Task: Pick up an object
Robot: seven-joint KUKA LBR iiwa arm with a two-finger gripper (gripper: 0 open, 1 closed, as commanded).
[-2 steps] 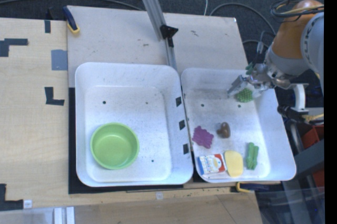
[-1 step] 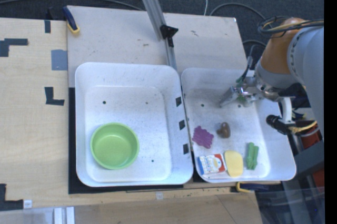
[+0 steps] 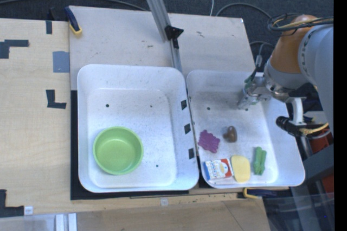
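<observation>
Two shallow white bins are being seen side by side on the bench. The gripper (image 3: 248,100) is being held low over the upper part of the right bin (image 3: 217,86), close to its right wall, and the grey arm with the orange band (image 3: 287,53) is reaching in from the right. It cannot be told how the gripper stands, wide or narrow, because it is too small and dark; nothing is being seen carried by it.

The objects of the right bin are being kept in its lower half, well apart from the gripper. A purple piece (image 3: 209,141) is lying near the left wall, and a small brown object (image 3: 231,134) is lying just beside it on the right. Along the bottom edge, a red and white packet (image 3: 217,169), a yellow object (image 3: 241,168) and a green object (image 3: 259,160) are lying in a row, close together.

In the left bin (image 3: 135,83), a green bowl (image 3: 117,150) is standing upright in the lower left corner.
</observation>
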